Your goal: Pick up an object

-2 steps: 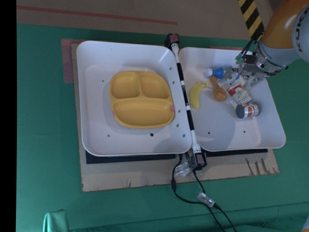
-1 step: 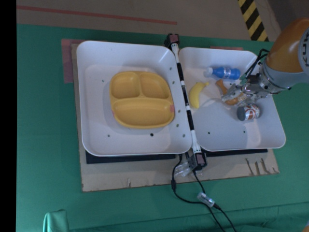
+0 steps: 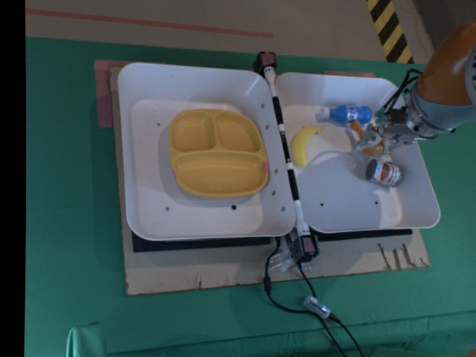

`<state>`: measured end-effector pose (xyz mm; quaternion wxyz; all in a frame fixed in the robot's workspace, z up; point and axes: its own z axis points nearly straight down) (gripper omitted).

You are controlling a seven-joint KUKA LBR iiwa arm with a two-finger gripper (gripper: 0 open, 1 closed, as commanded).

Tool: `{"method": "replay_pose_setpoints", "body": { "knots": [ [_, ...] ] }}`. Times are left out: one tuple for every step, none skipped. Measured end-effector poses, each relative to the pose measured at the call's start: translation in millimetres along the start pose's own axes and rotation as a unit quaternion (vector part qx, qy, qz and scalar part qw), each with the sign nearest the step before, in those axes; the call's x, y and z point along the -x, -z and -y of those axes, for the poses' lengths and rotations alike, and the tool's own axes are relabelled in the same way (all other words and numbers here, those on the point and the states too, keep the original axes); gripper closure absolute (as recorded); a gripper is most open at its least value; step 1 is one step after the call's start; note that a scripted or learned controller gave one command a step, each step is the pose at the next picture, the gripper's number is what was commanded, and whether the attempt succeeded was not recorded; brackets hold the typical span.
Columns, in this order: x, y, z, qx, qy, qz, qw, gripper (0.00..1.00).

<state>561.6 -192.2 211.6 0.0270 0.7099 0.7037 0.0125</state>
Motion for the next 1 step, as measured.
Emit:
{"method": "replay_pose_setpoints", "body": {
  "knots": [
    [-45.9,142.2,-1.4,-0.022,0.002,-0.007,0.9997,1.00]
  ]
}}
